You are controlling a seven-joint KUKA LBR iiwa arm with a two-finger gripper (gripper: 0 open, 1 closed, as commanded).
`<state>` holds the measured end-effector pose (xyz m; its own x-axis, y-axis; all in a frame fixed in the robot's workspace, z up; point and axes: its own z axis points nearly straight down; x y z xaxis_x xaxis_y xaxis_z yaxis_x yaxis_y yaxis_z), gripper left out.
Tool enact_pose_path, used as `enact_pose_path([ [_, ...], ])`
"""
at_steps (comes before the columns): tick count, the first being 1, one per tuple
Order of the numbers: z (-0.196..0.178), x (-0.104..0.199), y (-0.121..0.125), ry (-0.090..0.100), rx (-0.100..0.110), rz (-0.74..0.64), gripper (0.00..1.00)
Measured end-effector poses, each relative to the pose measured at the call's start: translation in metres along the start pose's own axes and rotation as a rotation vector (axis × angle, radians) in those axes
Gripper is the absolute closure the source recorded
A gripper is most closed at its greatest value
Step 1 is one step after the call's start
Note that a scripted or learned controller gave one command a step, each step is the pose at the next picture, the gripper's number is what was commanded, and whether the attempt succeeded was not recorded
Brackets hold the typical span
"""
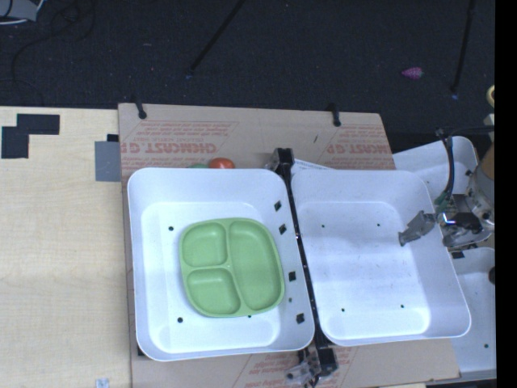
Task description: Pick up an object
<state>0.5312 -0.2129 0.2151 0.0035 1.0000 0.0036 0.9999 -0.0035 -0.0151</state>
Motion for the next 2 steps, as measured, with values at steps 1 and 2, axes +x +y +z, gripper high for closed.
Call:
enact_pose_path([
  [1,-0.008,0.000,0.003,-0.003,-0.012,-0.003,0.00],
  [2,0.052,0.009,0.006,-0.001,-0.010,-0.004,0.00],
])
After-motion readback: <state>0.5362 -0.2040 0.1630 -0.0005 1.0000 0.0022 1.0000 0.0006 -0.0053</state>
